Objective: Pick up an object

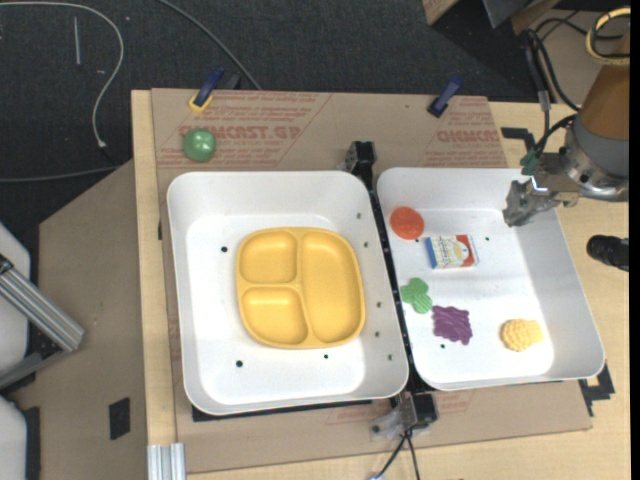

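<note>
Cardboard-topped bench holds 2 glossy white bins [560, 363]; fingers [520, 208] hover, state unclear, above bumpy yellow corn [520, 334].

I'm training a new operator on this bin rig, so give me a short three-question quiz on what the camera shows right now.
1. True or false: the yellow divided plate lies in the same bin as the purple grapes.
2. Which item lies nearest the gripper? A) yellow corn B) small carton C) green ball
3. Fill in: the green ball rests on the ____, outside both bins.

Key
1. False; the plate is in the left bin, the grapes in the right bin.
2. B
3. Cardboard
</note>
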Robot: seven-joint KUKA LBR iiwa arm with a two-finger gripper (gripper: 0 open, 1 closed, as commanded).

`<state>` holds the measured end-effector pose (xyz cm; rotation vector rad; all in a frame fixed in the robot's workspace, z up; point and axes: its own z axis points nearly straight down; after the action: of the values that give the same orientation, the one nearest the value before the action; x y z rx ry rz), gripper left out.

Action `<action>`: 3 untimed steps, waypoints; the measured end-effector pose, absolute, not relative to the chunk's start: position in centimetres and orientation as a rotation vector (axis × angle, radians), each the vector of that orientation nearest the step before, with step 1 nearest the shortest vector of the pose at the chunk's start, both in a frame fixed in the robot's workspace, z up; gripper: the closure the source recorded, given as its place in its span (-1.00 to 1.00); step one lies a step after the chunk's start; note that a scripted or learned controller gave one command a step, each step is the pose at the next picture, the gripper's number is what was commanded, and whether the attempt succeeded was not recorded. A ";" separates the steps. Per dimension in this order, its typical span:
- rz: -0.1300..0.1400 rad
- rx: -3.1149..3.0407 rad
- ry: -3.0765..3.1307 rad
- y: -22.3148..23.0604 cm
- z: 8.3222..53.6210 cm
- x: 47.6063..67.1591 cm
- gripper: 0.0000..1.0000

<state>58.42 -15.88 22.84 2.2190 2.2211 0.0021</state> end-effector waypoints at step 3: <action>-0.001 2.220 2.230 -0.5 21.5 54.9 1.00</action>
<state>54.86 -0.53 21.53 2.2200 2.2300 -0.0013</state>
